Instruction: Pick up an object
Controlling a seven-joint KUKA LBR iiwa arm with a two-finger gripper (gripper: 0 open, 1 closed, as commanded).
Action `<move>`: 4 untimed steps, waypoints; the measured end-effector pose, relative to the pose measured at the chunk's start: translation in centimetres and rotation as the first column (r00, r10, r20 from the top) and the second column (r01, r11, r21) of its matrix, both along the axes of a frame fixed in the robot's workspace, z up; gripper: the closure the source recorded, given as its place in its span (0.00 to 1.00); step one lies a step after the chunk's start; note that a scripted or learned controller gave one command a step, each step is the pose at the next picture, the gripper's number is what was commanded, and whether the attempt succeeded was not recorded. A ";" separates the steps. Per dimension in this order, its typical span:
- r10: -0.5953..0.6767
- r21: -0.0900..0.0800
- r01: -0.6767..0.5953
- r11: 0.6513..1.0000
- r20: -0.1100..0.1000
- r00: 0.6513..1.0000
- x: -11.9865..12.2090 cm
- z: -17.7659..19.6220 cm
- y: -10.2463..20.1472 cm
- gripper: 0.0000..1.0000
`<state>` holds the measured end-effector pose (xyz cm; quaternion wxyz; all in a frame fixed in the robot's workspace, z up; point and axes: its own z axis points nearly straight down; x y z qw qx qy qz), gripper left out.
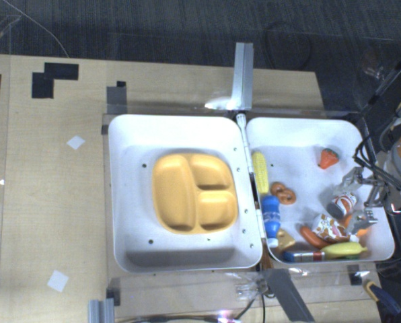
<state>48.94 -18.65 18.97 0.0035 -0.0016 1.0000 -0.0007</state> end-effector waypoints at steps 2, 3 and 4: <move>0.261 -0.003 -0.261 0.965 0.001 0.965 0.5 0.2 -1.9 0.00; 0.276 -0.003 -0.276 0.961 0.000 0.961 0.9 -1.4 -1.9 0.00; 0.214 -0.002 -0.214 0.977 0.002 0.977 1.0 -0.4 -1.9 0.00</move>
